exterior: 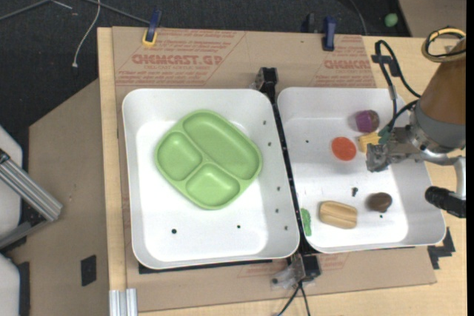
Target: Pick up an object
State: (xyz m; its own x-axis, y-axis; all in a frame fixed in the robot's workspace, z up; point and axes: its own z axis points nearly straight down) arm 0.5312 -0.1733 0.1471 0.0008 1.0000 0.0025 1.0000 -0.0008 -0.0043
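The right bin [318, 115] holds several small items. A purple piece [366, 120] lies near its far side, and a red-orange round piece [344, 149] sits just in front of that. Toward the front, a tan loaf-shaped piece [338, 214] rests next to a dark brown lump [380, 201]. My gripper [376, 158] hangs over the right half of this bin, just right of the red-orange piece and below the purple one. A small yellow bit [369, 138] shows beside the gripper's top. Nothing is visibly held.
The left bin [148, 226] bears a green divided plate [208, 158]. A thin green item [305, 222] lies against the right bin's left wall. The grey arm with its orange band [448, 96] comes in over the right bin's right rim. Clamps [152, 27] hold the cardboard's far edge.
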